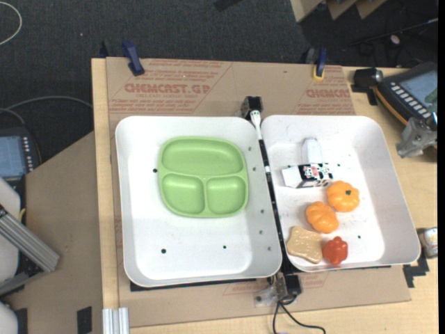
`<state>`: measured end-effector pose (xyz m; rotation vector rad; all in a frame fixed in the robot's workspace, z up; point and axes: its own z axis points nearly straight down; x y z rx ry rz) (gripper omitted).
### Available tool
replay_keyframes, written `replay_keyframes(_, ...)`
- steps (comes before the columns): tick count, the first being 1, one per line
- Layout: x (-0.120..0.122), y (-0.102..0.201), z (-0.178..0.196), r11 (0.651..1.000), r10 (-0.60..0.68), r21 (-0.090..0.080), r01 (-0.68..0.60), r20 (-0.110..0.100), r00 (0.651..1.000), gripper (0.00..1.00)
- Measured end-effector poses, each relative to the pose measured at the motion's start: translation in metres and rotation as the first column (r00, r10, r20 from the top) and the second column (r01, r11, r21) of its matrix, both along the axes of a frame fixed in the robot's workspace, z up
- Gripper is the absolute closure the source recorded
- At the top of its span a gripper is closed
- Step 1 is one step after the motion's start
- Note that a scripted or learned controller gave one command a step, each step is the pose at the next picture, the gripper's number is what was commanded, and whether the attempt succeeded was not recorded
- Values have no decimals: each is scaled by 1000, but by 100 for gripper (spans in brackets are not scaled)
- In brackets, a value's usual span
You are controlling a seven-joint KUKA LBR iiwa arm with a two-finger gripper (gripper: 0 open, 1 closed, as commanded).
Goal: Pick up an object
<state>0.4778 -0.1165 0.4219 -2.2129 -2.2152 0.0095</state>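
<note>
Objects for picking lie in the right bin [389, 186]: two orange pumpkins [343, 195], a red pepper [335, 250], a toast slice [306, 245] and a small carton [306, 175]. The left bin [139, 242] holds a green divided tray [204, 177]. The end effector's state cannot be told.

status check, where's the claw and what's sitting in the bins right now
Left bin: green divided plate. Right bin: two orange pumpkins, red pepper, toast slice, small carton, all unheld. Nothing stacked over them.
</note>
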Motion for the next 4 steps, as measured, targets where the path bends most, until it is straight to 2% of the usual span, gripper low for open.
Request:
replay_keyframes(1,2,39,121,1000,4,-5,-4,28,1000,100)
replay_keyframes(2,1,78,26,1000,4,-2,-4,2,1000,100)
replay_keyframes(3,1,-16,119,1000,-11,-10,11,25,1000,100)
replay_keyframes(4,1,-1,-5,1000,-2,-1,2,-1,1000,100)
